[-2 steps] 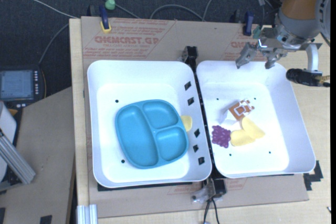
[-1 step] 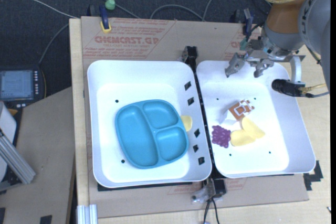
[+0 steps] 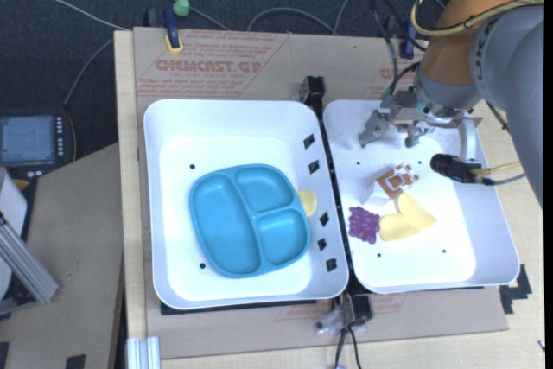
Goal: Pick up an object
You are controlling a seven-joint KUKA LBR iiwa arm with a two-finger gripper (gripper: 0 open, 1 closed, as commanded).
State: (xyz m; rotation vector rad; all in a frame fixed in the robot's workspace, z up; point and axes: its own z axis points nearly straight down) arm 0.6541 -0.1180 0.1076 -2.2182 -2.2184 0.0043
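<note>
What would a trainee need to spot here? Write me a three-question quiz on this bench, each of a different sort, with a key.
1. True or false: the blue divided tray lies in the left bin.
2. Which thing in the right bin lies nearest the divider between the bins? A) purple grapes B) yellow piece C) brown and white item
3. Fill in: the gripper is over the ____ end of the right bin, as seen in the camera view.

Key: 1. True. 2. A. 3. Far (top) end, apart from the three things lying nearer the bin's middle.
</note>
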